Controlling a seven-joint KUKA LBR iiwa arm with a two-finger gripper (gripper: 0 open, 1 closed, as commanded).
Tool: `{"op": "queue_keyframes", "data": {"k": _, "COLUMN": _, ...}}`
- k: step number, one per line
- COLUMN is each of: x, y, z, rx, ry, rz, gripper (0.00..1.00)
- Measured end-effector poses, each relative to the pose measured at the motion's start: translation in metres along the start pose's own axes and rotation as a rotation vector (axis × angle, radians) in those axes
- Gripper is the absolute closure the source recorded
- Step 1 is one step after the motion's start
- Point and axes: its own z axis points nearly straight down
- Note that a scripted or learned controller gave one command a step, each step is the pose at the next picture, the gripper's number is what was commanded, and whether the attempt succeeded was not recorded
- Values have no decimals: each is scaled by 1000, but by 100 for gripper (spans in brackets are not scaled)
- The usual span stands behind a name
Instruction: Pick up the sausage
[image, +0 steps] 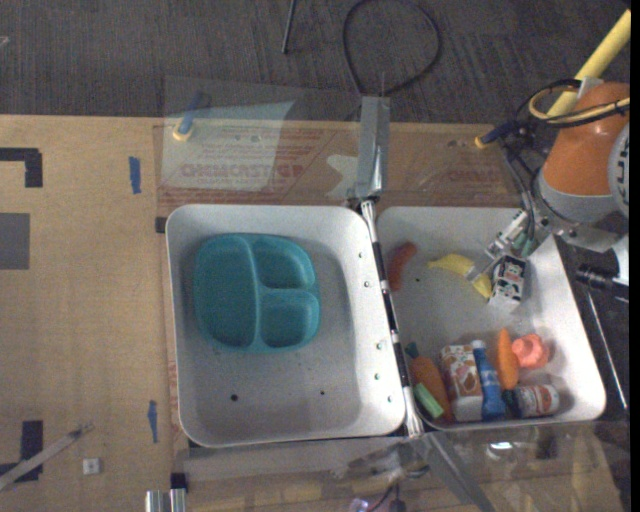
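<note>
Bench (80, 330): flat tan board surface, matt, marked with blue and black tape.

Left bin (290, 410): shallow white tray with rounded corners, smooth plastic.

Right bin (580, 340): its twin, touching it along the centre seam.

Arm (585, 150): grey body with a glossy orange band, entering at the two o'clock corner of the scene.

Plate (257, 291): teal, moulded into three compartments, lying at the ten o'clock part of the left bin.

Gripper (497, 262): metal fingers hanging over the upper middle of the right bin, close above a banana and a carton; whether they are spread or closed cannot be told, and nothing is seen between them.

Carton (509, 281): small, boxy, white with dark print, just below the gripper.

Banana (452, 264): yellow, curved, smooth.

Sausage (400, 264): reddish-orange, short rounded cylinder, smooth skin, lying at the bin's ten o'clock corner, near the seam wall.

Key relation: the sausage lies at nine o'clock from the gripper, beyond the banana. Its long axis runs roughly from one o'clock to seven o'clock. A grasp would probably close across the short width.

Clutter (485, 378): small bottles and toy foods at the bin's six o'clock edge.
</note>
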Motion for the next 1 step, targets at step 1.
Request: {"op": "queue_keyframes", "data": {"k": 1, "x": 40, "y": 19, "z": 13, "rx": 3, "ry": 5, "rz": -33, "gripper": 0}}
